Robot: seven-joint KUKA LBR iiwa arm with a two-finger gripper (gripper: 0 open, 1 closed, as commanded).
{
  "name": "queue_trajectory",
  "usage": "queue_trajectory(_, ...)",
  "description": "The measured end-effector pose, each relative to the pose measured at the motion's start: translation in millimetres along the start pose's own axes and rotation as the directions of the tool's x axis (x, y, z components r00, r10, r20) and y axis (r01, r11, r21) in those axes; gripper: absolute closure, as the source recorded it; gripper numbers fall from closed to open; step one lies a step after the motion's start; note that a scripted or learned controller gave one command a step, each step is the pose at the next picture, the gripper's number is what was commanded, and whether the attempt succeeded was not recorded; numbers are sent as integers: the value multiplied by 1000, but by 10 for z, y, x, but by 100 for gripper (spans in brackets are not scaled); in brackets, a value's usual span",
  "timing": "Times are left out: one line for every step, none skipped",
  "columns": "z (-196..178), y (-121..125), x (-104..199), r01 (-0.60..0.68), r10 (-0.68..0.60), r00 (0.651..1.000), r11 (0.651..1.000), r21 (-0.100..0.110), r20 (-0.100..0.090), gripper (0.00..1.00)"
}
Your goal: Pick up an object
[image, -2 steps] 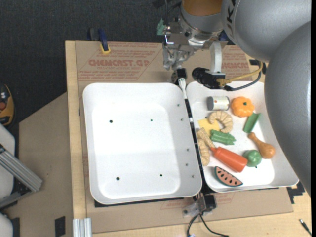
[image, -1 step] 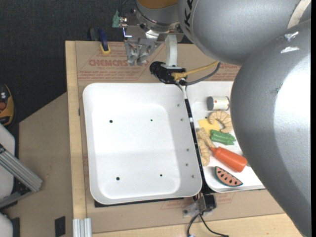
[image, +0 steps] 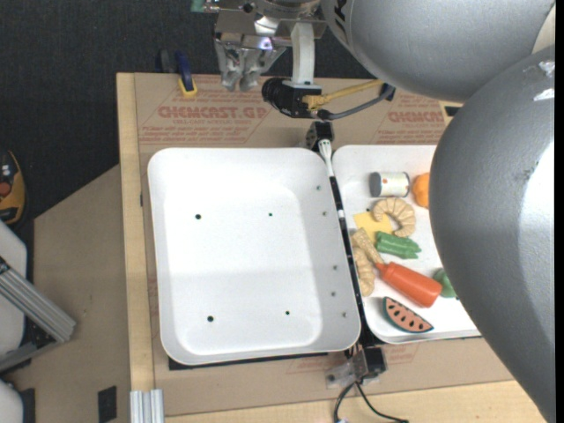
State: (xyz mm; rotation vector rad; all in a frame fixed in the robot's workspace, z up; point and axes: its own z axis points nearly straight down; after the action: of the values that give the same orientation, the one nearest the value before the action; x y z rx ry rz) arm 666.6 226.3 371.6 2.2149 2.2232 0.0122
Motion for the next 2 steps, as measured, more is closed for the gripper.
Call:
queue_trajectory(-145, -108, -20, -3, 3, 1000, 1000, 3, 2, 100)
queue_trajectory(-368, -264, -17, -2, 2, 1000, 1000, 2, 1, 100)
